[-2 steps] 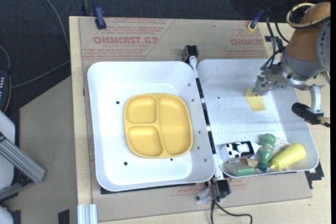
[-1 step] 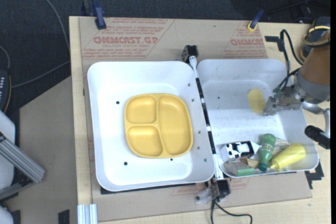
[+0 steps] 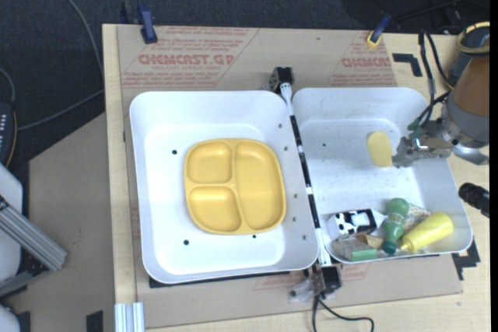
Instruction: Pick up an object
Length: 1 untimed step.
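Observation:
A small pale yellow object lies in the middle of the right bin. My gripper sits low just to its right, close to or touching it; contact is unclear. A cluster of items fills the bin's front right corner: a yellow bottle-shaped thing, a green piece, a black-and-white item and a greenish flat piece. In the left bin rests a yellow divided plate.
The arm's orange band and grey wrist hang over the right bin's right rim. A black divider clip sits between the bins at the back. Blue clamps hold the cardboard at the rear.

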### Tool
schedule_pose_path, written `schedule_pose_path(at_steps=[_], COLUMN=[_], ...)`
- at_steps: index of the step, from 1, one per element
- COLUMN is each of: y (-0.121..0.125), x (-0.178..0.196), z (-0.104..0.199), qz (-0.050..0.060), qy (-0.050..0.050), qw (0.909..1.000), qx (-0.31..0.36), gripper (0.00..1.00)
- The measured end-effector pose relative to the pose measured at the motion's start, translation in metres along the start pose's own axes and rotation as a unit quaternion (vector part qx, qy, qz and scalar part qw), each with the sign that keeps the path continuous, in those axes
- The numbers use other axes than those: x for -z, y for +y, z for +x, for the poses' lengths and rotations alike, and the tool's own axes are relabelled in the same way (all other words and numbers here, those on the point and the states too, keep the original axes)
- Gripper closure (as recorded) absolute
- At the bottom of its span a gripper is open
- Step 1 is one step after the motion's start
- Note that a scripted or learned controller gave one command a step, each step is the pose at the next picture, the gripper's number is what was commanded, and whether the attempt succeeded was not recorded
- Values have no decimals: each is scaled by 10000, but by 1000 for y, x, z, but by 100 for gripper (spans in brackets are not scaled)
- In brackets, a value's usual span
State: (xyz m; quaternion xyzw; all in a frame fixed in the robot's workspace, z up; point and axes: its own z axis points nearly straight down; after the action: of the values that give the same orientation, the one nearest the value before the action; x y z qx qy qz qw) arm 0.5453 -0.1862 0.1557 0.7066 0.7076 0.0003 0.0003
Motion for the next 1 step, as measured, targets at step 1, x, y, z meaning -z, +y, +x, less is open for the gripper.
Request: schedule_pose_path(at_steps=[1], y=[0], x=[0], z=[0], qz=[3], qy=[0], qw=[10000], qx=[-4], gripper=[0])
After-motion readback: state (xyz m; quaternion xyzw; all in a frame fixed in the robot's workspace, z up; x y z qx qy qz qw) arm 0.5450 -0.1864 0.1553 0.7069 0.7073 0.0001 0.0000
